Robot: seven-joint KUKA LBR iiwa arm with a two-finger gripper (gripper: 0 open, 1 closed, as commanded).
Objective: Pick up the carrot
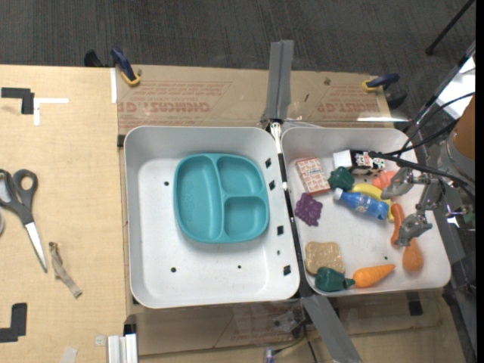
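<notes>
One carrot (373, 275) is seen lying on the floor of the right bin (355, 138), close to its near wall, with its orange body pointing up and to the right and its green top (330, 280) at the lower left. It is not held: the gripper (403, 206) is found above and to the right of it, near the bin's right side, and a clear stretch of white floor is left between the two. The grey fingers (412, 228) are seen spread apart, one higher near the toys in the middle of the bin and one lower, and nothing can be seen clamped between them. Just below the lower finger an orange rounded piece (412, 259) is seen, and a thin orange piece (395, 234) lies just to its left; whether either is touched cannot be told.

A slice of toast (324, 257) is placed just beside the carrot's green top, on its upper left. Farther up, a purple bunch of grapes (308, 209), a small pink carton (311, 175), a dark green piece (341, 178), a blue bottle (361, 203) and a yellow piece (368, 190) are gathered. The left bin (151, 225) is occupied by a teal divided plate (221, 197). Scissors (23, 206) are laid on the bench at the far left.
</notes>
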